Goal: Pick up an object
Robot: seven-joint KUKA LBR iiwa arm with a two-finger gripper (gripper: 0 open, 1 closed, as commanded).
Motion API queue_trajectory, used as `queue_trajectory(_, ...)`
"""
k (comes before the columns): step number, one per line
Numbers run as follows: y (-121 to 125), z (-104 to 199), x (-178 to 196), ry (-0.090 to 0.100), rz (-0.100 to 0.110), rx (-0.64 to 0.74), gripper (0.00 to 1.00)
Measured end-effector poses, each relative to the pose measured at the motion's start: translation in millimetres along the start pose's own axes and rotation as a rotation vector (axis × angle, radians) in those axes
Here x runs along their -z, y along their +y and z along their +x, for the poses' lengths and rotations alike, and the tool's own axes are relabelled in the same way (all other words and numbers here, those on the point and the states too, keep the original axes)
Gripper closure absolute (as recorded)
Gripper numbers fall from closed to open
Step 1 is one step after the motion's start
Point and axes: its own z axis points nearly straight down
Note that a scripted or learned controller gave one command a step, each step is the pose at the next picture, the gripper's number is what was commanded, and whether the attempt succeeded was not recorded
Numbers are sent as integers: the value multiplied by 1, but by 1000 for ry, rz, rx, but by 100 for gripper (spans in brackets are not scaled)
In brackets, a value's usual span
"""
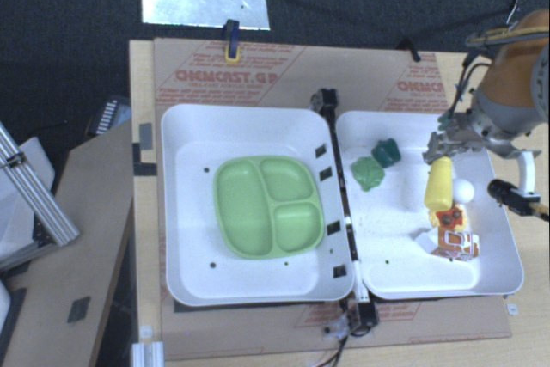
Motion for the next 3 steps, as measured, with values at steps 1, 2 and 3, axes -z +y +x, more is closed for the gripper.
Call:
queue_trajectory(1, 4, 4, 65, -1, -2, 0, 100)
queue_trajectory(2, 5, 3, 64, 0, 4, 0, 100)
queue_trajectory(3, 4, 59, 77, 3, 3, 4, 100)
